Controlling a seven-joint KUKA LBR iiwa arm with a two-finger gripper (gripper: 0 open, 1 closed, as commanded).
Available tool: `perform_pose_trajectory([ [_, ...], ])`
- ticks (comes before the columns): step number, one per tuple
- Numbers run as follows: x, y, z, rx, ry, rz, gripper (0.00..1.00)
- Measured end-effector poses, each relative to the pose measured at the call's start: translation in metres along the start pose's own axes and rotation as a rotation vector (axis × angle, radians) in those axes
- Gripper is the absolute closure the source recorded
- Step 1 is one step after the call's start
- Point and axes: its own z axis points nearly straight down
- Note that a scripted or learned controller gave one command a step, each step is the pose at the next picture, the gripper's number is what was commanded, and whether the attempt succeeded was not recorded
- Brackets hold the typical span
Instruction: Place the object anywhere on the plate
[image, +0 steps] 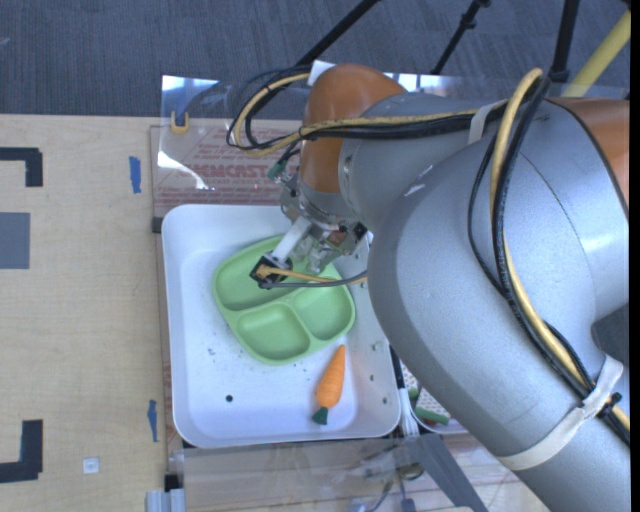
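A green divided plate (280, 305) lies in the left white bin (195, 330). An orange toy carrot (331, 378) with a green stem end lies on the bin floor just off the plate's lower right corner, apart from the plate. My gripper (325, 250) hangs over the plate's upper right part, well above and behind the carrot. The wrist and arm hide the plate's far right edge. I see nothing held under the gripper.
The big grey arm covers most of the right bin; a small green item (430, 412) peeks out near its front left corner. A clear plastic wall (215, 160) stands behind the left bin. Bare bin floor lies left of and below the plate.
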Motion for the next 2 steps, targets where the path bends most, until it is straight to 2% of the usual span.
perform_pose_trajectory([
  [1,0.055,-0.059,-0.017,0.0,0.001,0.013,1.0],
  [2,0.056,-0.06,-0.027,-0.001,0.001,0.007,1.0],
])
